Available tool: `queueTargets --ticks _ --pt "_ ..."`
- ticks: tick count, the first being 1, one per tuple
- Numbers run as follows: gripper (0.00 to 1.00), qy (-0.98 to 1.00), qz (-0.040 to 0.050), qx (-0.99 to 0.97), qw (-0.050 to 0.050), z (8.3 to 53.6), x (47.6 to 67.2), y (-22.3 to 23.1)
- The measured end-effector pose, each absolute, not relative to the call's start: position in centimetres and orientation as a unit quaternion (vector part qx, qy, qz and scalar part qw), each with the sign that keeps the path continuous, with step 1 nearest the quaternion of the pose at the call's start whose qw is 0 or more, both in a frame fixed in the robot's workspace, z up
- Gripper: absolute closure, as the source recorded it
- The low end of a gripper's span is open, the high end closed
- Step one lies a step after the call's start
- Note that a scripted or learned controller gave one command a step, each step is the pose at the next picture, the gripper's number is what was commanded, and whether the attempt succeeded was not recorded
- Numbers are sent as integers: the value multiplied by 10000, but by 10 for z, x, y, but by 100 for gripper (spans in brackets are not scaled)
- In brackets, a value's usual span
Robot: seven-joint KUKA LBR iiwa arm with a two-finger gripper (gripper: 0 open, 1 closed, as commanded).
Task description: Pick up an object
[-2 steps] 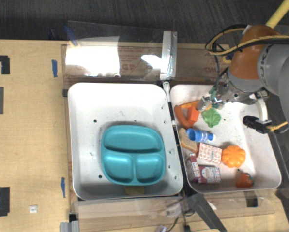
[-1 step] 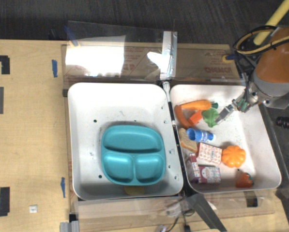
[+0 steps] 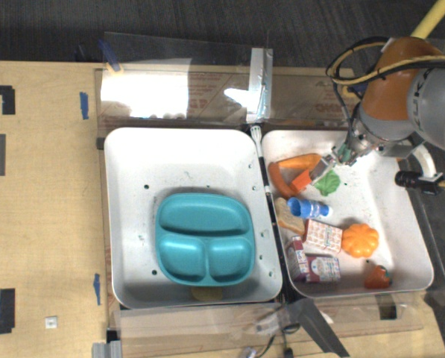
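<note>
One green object (image 3: 327, 183) is being approached in the right bin (image 3: 401, 222), jaws (image 3: 341, 157) just above it; their state cannot be told. A descent is being called for next.

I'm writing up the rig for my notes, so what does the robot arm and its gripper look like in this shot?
The arm is grey and rounded, with a broad orange band above the wrist. Black and yellow cables loop beside that band. The gripper is small and slim, with metallic grey parts and a dark tip. A black fitting juts from the arm lower down.
</note>
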State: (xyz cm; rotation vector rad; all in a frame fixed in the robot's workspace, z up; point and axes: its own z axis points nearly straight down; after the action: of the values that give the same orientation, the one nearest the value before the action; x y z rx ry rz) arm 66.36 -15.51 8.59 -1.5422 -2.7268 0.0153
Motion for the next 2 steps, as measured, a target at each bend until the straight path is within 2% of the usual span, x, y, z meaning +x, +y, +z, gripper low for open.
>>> queueTargets --ticks 1,2 --pt "0 -8270 34 -5622 0 86 666 -112" --pt "100 -8277 13 -5612 -11 98 667 -111"
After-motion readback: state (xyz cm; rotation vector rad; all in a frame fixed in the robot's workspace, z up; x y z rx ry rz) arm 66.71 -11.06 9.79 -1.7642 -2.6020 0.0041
